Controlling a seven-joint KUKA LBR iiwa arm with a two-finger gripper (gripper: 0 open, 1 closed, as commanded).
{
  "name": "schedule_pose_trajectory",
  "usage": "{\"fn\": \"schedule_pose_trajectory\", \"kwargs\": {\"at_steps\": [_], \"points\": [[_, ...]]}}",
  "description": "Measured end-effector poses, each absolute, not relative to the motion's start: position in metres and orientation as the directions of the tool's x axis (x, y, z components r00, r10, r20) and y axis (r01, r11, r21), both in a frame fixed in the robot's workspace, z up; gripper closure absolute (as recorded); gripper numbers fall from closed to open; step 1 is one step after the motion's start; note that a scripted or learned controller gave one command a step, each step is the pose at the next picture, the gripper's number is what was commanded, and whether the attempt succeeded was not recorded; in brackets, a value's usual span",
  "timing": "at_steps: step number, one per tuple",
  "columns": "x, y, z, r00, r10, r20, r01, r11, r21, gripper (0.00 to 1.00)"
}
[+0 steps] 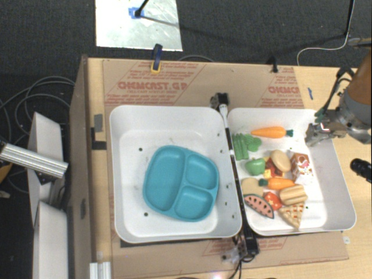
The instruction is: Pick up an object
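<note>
The right bin (340,205) holds several toy foods. An orange carrot (270,132) lies at the far side, with a leafy green piece (245,144) and a green pepper (254,166) to its left. A tan bun (281,160), a red and white carton (300,166), a second carrot (281,183), a hot dog (292,195), a watermelon slice (259,205) and a pizza slice (292,215) fill the middle and near part. My gripper (318,131) hangs over the bin's far right edge, to the right of the first carrot and apart from it.
The left bin (128,150) holds a blue divided plate (181,183). A black divider clamp (221,102) sits between the bins at the far side. Cables (325,45) run across the dark floor behind the bench. A metal bar (32,158) juts in at the left.
</note>
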State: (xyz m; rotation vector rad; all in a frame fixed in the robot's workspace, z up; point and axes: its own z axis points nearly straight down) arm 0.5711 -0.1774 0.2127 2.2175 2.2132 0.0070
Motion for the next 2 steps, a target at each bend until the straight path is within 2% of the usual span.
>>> {"fn": "schedule_pose_trajectory", "kwargs": {"at_steps": [1,2], "points": [[0.573,-0.176,0.205,-0.001,1.0,-0.001,1.0,0.001,0.003,0.0],[0.628,-0.138,0.139,-0.009,1.0,0.0,1.0,0.009,0.003,0.0]]}}
